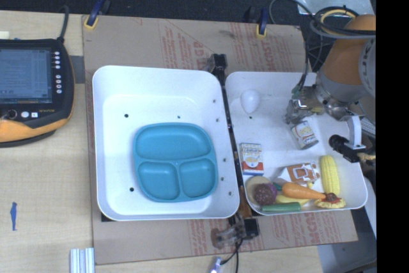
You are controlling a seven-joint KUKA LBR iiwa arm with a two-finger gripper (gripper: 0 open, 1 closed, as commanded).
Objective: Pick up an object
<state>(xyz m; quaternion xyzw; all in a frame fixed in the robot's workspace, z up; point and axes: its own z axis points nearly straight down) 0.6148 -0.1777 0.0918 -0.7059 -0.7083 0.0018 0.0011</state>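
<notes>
Claw (298, 113) over can (305, 134), R bin (275, 83).

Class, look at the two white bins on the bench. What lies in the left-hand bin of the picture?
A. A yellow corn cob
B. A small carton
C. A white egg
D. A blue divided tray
D: the blue divided tray lies alone in the left-hand bin, while the egg, corn cob and carton all lie in the right-hand bin.
</notes>
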